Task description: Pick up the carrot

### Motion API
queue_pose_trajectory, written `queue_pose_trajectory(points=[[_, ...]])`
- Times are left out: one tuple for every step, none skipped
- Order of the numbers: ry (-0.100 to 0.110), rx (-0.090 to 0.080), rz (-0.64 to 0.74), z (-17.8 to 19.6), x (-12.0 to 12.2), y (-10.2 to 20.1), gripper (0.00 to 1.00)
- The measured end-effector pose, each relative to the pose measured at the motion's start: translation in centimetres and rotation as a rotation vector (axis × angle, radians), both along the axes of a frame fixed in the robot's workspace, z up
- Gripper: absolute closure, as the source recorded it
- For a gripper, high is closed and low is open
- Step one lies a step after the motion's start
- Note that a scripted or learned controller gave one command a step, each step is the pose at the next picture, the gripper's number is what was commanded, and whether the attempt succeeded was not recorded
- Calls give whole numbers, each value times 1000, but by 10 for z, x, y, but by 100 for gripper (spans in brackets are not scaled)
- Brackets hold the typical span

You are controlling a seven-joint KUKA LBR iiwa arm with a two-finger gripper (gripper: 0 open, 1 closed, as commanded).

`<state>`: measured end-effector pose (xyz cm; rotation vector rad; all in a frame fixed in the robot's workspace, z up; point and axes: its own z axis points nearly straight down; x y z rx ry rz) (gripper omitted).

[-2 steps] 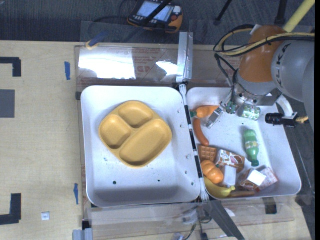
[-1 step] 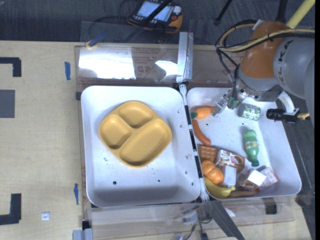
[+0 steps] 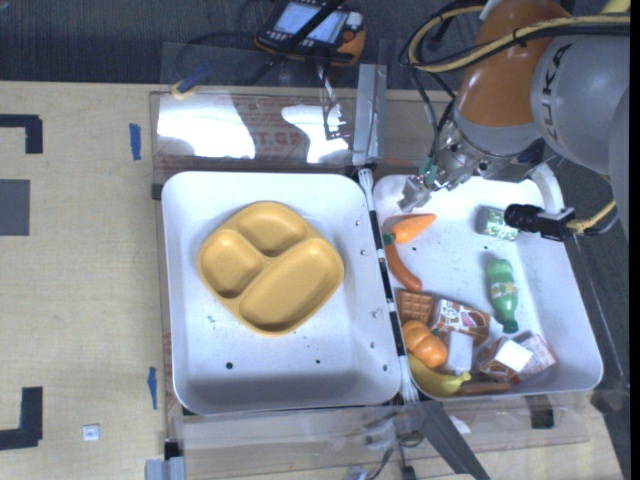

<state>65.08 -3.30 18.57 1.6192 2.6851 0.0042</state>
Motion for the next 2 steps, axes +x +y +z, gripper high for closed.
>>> queue_pose_trajectory(points=[[0,0,-89,0,12,14,100],[0,0,-88,0,12,14,0]])
